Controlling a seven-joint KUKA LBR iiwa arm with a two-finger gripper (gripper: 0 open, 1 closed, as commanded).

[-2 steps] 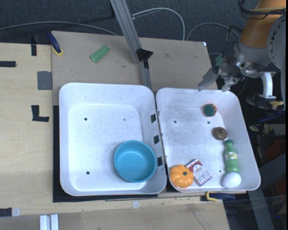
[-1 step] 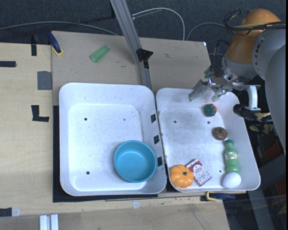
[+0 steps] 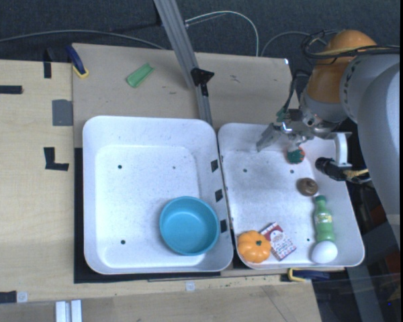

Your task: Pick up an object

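Objects for picking lie in two white bins on the tabletop (image 3: 27, 180): a blue bowl (image 3: 189, 225) in the left bin (image 3: 101, 139), and along the right bin (image 3: 248, 180)'s near and right sides an orange pumpkin (image 3: 254, 246), a red-and-white packet (image 3: 279, 241), a green bottle (image 3: 323, 219), a white egg (image 3: 324, 251) and a brown disc (image 3: 307, 186). The jaws (image 3: 292, 143) hang over the right bin's far end beside a small teal piece (image 3: 295, 155); their spread cannot be told.

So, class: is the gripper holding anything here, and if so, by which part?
It cannot be told. The gripper hangs over the right bin, near a small green object, and nothing shows between its fingers.
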